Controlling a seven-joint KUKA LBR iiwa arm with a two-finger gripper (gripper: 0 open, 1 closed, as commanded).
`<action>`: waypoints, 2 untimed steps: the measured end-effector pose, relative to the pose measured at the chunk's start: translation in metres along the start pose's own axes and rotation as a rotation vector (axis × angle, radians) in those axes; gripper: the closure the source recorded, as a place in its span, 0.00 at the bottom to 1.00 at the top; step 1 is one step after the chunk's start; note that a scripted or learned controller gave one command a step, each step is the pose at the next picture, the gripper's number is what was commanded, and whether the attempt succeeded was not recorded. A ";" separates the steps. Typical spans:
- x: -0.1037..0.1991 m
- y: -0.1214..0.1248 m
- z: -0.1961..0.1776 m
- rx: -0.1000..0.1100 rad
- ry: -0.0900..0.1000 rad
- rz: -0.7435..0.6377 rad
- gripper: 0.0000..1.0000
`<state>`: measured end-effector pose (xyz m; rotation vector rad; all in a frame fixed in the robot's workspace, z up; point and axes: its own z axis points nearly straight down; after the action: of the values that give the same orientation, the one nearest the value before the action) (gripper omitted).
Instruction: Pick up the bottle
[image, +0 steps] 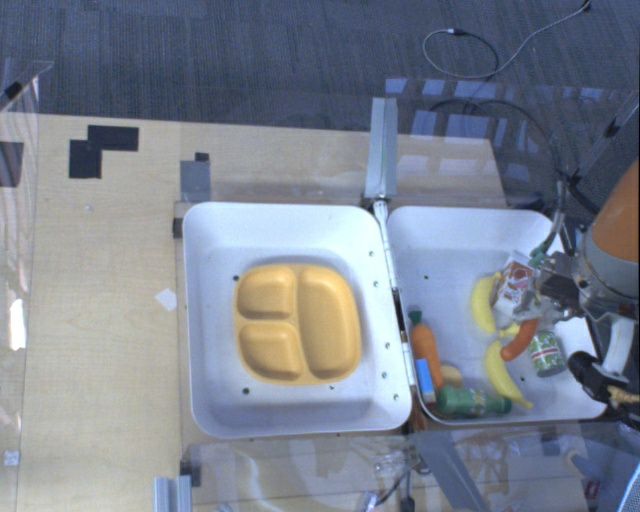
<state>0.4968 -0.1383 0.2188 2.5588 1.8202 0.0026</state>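
An orange bottle (426, 352) with a green cap and a blue label lies along the left wall of the right bin (450, 240). A dark green bottle (470, 402) lies on its side at that bin's front edge, just right of the orange one. My gripper (548, 288) hangs over the right part of the same bin, beside a white and red packet (515, 284). It is well to the right of both bottles and touches neither.
Two bananas (484, 302) (505, 371), a red sausage-shaped piece (520, 340) and a small green-labelled can (545, 353) crowd the right bin under the gripper. The left bin (205, 300) holds a yellow divided plate (298, 322).
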 end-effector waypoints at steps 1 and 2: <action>0.000 0.000 0.000 -0.001 0.000 0.001 0.00; 0.046 0.036 0.130 -0.012 0.003 -0.033 0.00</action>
<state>0.5459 -0.1064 0.0894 2.5221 1.8569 0.0176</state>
